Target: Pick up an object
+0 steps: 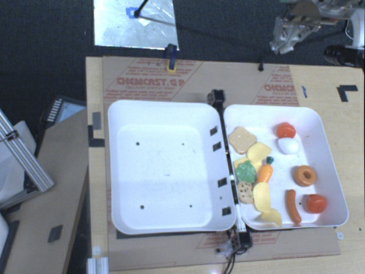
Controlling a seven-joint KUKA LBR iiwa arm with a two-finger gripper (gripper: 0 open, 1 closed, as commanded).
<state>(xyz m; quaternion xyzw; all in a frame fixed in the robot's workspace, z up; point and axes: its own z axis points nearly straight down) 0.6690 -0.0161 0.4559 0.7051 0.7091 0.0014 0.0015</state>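
The right bin point(328, 147) holds toy food: a slice of bread point(242, 139), a yellow piece point(258, 152), green lettuce point(246, 170), a carrot point(264, 172), a cookie point(246, 192), a banana point(263, 201), a sausage point(292, 205), a donut point(304, 176), a red tomato point(316, 202), a white egg point(288, 146) and a red piece point(286, 130). My gripper point(283, 41) hangs high at the top right, beyond the far edge of the bench, well away from the bins. Nothing shows between its fingers.
The left bin point(159, 167) lies beside the right one, joined by a black hinge strip point(227, 164). A shiny sheet point(134, 16) lies at the top left. A yellow clamp point(171, 61) sits at the bench's far edge. Metal rails point(20, 158) stand at left.
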